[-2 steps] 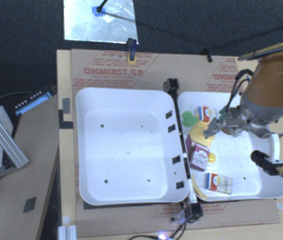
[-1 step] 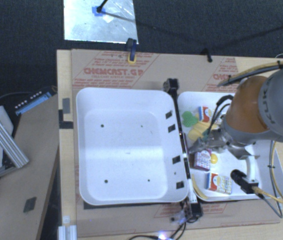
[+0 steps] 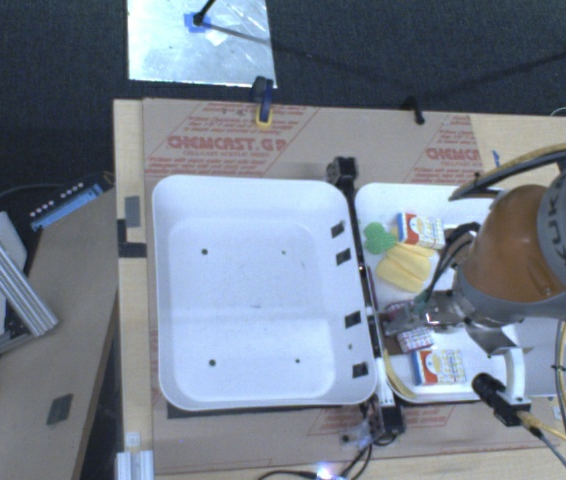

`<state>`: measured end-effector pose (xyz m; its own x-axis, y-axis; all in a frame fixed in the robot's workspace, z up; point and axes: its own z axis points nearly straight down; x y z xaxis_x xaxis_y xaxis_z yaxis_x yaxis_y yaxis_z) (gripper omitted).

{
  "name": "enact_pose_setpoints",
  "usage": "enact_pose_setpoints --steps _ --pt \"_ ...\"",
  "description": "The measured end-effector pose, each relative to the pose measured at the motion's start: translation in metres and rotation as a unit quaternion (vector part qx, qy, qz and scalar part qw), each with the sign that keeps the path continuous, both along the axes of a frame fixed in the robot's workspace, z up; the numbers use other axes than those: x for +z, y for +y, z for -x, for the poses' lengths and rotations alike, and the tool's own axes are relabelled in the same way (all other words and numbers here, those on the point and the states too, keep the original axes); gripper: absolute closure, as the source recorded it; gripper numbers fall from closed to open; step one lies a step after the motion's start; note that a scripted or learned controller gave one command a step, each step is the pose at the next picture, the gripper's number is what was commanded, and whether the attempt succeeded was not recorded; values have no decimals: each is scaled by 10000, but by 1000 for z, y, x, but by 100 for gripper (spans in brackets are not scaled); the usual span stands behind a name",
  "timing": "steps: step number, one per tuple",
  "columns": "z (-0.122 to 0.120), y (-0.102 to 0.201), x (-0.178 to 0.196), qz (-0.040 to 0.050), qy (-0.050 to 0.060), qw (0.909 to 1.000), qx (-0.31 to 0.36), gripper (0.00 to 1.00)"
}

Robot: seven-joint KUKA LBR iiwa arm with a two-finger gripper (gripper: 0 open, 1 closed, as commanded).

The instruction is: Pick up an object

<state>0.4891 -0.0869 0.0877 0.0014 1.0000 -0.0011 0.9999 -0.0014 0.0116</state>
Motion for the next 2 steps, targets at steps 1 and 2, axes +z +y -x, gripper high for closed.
enact_pose_setpoints --steps 1,2 --pt "-2 2 11 -15 -3 10000 26 100" --pt "-16 71 102 -19 2 10000 70 100"
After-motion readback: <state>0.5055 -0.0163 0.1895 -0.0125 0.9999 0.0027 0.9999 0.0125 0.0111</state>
